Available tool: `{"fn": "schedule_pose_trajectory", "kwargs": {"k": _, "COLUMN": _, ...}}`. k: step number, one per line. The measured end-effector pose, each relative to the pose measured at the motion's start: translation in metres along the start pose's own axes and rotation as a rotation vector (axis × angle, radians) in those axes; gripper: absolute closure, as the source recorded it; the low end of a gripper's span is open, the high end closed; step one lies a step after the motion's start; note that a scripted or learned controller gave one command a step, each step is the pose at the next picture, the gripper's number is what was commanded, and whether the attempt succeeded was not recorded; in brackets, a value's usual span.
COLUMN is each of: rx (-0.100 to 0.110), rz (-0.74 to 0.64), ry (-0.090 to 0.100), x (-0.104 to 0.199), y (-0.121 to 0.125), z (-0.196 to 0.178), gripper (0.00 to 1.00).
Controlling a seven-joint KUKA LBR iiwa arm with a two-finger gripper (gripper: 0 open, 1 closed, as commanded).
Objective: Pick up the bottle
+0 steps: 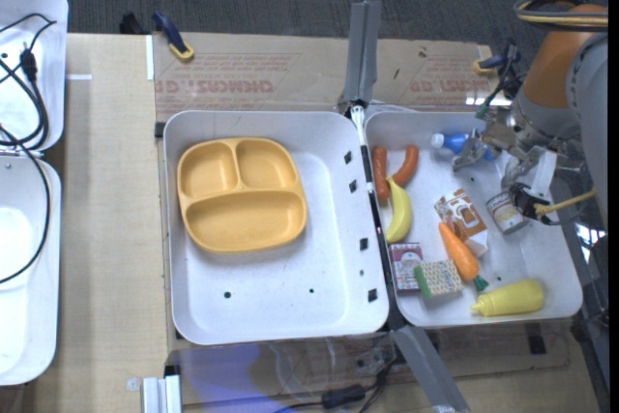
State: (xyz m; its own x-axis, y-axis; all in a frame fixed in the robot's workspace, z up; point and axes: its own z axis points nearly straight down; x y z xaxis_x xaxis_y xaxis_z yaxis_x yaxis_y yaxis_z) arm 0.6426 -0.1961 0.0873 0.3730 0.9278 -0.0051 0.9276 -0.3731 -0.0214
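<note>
A small blue and white bottle (447, 142) lies near the back of the right bin (561, 256). My gripper (478, 150) hangs low just to its right, touching or nearly touching its blue end. A yellow squeeze bottle (510, 298) lies on its side at the bin's front right corner, well away from the gripper. The arm's wrist covers the bin's back right corner.
The right bin also holds two sausages (406, 164), a banana (397, 211), a carrot (459, 251), a snack box (459, 213), a can (503, 211) and two small boxes (440, 278). A yellow divided plate (242, 193) lies in the left bin (290, 305).
</note>
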Motion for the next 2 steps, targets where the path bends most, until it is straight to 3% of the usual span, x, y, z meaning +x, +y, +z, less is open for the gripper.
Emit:
{"fn": "schedule_pose_trajectory", "kwargs": {"k": 1, "rx": -0.018, "rz": -0.014, "ry": 0.012, "x": -0.018, "y": -0.031, "z": -0.005, "gripper": 0.0}}
{"fn": "schedule_pose_trajectory", "kwargs": {"k": 2, "rx": 0.005, "rz": -0.012, "ry": -0.004, "x": 0.037, "y": -0.005, "z": 0.001, "gripper": 0.0}}
